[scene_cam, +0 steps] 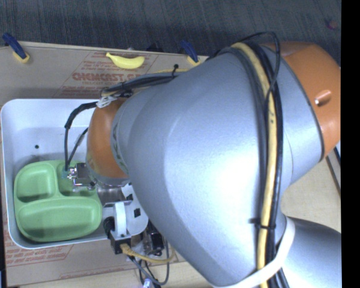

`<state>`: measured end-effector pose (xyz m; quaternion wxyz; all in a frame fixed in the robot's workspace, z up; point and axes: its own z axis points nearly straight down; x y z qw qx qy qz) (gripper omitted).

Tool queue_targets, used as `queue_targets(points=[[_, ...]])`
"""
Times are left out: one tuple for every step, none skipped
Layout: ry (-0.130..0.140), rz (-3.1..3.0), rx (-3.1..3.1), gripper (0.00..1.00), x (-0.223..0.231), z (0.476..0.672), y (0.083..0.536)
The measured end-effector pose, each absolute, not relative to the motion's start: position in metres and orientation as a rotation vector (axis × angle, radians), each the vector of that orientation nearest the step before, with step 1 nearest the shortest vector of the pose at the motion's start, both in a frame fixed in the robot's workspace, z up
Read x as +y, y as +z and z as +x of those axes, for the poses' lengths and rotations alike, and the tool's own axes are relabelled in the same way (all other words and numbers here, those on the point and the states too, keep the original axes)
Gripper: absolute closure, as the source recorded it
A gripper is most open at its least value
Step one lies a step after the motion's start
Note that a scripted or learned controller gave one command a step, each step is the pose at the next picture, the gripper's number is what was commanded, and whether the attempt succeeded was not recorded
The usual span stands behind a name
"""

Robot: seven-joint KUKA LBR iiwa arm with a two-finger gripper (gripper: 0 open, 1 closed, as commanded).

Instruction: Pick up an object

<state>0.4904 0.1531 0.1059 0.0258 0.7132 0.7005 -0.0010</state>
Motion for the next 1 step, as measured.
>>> queue_targets(points=[[0.000, 2.217, 2.222, 1.00, 0.0506, 0.4771, 0.1922]])
